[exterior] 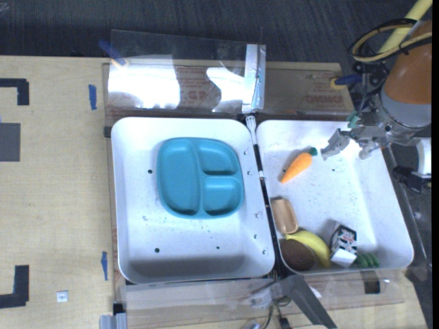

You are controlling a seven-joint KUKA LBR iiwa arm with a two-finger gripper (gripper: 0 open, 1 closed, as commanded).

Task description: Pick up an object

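We see the claw (351, 144) spread wide and holding nothing, hovering over the right bin (384, 204), just beside the toy carrot (297, 167), which lies loose and within easy reach.

Plate (201, 177) in left bin (130, 238), prob.

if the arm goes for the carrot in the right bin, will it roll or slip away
The carrot looks like a smooth toy, probably light and stiff, so it may slip from a loose pinch. Its round, tapered body lies flat on the right bin floor with bare space around it, so a nudge from the pincer could roll it in a curve.
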